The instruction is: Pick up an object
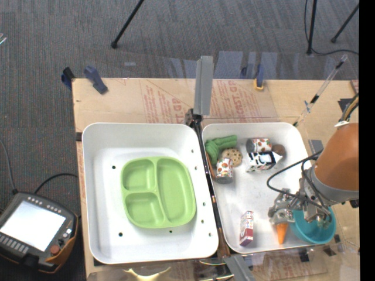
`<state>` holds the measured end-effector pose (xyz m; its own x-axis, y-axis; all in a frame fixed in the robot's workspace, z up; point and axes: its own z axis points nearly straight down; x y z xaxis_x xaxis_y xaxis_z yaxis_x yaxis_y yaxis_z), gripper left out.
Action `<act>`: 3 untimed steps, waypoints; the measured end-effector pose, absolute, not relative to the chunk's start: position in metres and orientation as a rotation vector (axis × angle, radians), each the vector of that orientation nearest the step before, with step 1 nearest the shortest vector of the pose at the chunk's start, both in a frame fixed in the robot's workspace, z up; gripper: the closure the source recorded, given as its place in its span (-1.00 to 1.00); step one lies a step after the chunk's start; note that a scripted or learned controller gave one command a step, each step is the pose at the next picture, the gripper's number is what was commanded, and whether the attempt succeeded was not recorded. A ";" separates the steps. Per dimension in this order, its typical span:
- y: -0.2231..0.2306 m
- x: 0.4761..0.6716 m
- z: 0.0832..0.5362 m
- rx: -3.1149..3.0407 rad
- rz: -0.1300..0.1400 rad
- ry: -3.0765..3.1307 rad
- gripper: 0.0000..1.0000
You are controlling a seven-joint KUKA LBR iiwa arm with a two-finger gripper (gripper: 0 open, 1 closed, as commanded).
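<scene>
I'm seeing the carrot lying just at 6 o'clock of my end effector, pointing down-frame; I cannot tell its grip state.

We read only red printed lettering on the surface behind the bins (upside down, too faint to decipher).

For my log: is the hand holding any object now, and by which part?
It cannot be told. The hand is low over the orange carrot and teal bowl, hiding any grasp.
</scene>
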<state>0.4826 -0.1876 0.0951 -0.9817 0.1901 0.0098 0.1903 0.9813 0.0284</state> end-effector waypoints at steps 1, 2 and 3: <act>-0.108 0.536 0.087 -0.743 -0.006 -3.051 1.00; -0.111 0.536 0.088 -0.749 -0.002 -3.052 -1.00; -0.110 0.536 0.097 -0.745 -0.003 -3.054 1.00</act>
<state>0.5364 -0.1096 0.0970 -0.8876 0.4606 -0.0011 0.4606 0.8876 0.0023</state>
